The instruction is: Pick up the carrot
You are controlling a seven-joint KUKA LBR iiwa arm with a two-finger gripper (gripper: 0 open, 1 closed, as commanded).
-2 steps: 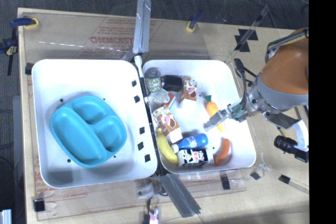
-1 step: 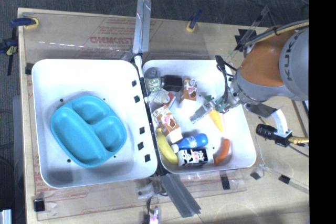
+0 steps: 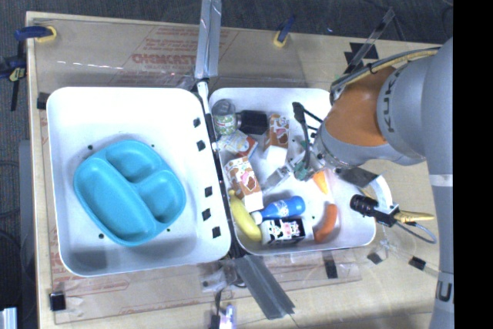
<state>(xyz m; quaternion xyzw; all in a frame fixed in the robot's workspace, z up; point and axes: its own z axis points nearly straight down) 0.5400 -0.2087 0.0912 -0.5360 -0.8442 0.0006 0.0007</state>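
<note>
Blue divided tray (image 3: pixel 129 190) alone in left bin (image 3: pixel 62 119).

Light: bright, even, from overhead.
Shadows: soft, beneath the blue tray (image 3: pixel 129 189).
Sharpness: slightly soft, grainy; floor beyond the bench dim.

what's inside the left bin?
The left bin holds one blue sectioned tray, lying flat with nothing visible in its compartments. Whatever sits beneath the tray is covered.

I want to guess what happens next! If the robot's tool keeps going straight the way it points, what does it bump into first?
Probably the carrot. The tool points down into the right bin, and the carrot lies right beside its tip. Depth is hard to judge from above, so it could meet the bin floor just next to it.
</note>
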